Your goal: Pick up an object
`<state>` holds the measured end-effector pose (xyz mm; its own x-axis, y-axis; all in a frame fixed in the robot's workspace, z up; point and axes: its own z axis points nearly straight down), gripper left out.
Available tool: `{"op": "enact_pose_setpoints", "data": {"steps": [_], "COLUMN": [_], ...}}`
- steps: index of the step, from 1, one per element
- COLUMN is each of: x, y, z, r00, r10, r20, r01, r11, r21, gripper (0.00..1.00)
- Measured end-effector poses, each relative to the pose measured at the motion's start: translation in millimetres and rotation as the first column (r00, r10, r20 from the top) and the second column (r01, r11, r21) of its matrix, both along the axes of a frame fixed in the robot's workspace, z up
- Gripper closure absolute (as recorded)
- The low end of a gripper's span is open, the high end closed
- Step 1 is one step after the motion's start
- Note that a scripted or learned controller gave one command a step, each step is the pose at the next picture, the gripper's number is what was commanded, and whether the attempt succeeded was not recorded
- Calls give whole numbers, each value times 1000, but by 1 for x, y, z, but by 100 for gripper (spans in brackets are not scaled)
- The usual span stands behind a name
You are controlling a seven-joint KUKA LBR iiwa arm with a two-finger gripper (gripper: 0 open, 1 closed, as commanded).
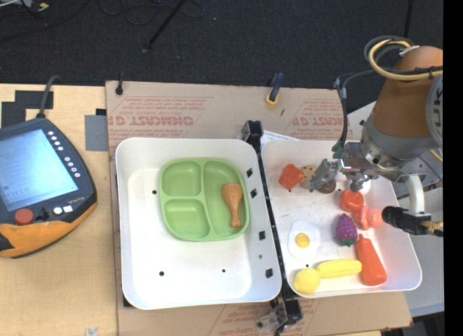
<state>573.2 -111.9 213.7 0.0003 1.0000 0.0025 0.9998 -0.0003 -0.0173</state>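
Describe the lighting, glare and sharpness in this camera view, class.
Camera view: even overhead light, soft shadows inside the left bin; mild glare whitens the right bin floor; the green divided plate and chicken drumstick are fairly sharp; the tool looks slightly blurred; the background above the bench is dark.

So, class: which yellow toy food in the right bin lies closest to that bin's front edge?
The lemon, round and plain yellow, at the front-left corner. The corn cob lies just behind it; the fried egg is mostly white.
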Motion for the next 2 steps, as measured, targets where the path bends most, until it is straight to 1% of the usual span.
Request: {"op": "enact_pose_setpoints", "data": {"steps": [1, 2], "x": [2, 11], "y": [0, 7], "z": [7, -45], "r00": [1000, 1000], "r10": [2, 5], "r20": [12, 8], "r01": [-2, -5], "r11": [1000, 1000], "r21": [-1, -1], "gripper": [0, 0]}}
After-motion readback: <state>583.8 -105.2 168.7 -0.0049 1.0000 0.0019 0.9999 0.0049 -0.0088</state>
